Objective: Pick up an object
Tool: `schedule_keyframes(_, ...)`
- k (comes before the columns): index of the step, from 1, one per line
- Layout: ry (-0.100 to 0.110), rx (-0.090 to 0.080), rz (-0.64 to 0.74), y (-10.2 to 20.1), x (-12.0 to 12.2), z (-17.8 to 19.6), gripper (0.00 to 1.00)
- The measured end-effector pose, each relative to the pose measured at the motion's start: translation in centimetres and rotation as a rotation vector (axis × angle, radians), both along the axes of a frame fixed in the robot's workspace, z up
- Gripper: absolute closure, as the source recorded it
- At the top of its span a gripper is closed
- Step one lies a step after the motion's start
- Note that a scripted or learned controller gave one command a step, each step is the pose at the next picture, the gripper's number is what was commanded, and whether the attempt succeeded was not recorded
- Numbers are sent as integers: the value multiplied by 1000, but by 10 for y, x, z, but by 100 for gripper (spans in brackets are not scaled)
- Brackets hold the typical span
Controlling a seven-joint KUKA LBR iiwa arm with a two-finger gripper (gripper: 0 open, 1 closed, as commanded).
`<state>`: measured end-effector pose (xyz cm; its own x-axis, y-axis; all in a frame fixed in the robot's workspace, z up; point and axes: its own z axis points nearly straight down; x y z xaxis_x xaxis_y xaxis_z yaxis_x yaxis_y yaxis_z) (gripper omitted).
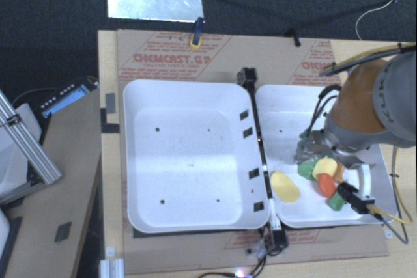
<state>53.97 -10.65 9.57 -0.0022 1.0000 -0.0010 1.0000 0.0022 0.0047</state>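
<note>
While we are hovering low over the right bin point(281, 115), our gripper point(309, 150) is hanging just above the near edge of a small heap of objects, and we cannot tell whether it is wide or narrow, since the wrist is hiding it from above. We are judging this to be the approach step, with nothing visibly grasped. Just beside the gripper, a green piece point(306, 170) is touching an orange-yellow piece point(326, 168); a red piece point(327, 186) and another green bit point(336, 202) are lying beyond, and a pale yellow piece point(285, 186) is sitting apart near the divider. We are thinking the next move calls for centring on one piece. The left bin point(189, 153) is lying alongside.
</note>
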Motion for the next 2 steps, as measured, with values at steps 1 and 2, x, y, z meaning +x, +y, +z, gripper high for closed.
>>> schedule_keyframes(1,-17,-5,2,-18,31,260,100)
schedule_keyframes(2,9,3,4,10,46,174,100)
